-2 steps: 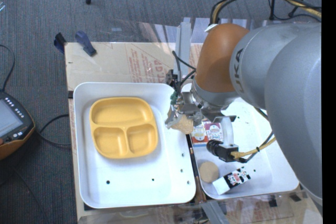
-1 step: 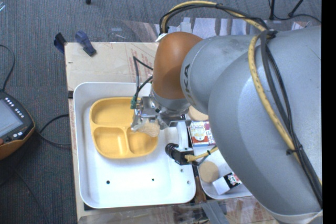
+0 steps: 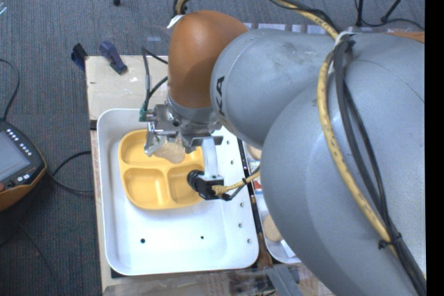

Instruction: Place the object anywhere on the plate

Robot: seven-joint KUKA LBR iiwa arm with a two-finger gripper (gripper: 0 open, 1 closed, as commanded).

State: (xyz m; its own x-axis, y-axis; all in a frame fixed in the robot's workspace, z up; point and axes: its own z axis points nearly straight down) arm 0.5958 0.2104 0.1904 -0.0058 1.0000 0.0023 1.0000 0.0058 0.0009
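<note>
My arm (image 3: pixel 298 114) reaches from the right, bent down over the left bin (image 3: pixel 125 246). My gripper (image 3: pixel 166 143) hangs above the yellow plate (image 3: pixel 149 187), with a pale object (image 3: pixel 168 149) between its fingers.

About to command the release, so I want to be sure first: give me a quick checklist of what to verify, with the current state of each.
1. Yellow divided plastic plate lies flat inside the left shallow white bin: ok.
2. Hand sits over the plate's upper compartment: ok.
3. Pale beige lumpy object is seen at the hand, above the plate: ok.
4. Object is truly gripped by the hand: cannot tell, the wrist hides the contact.
5. Object already rests on the plate: cannot tell.
6. Black cable connector hangs over the plate's lower right compartment, a possible snag: not ok.
</note>
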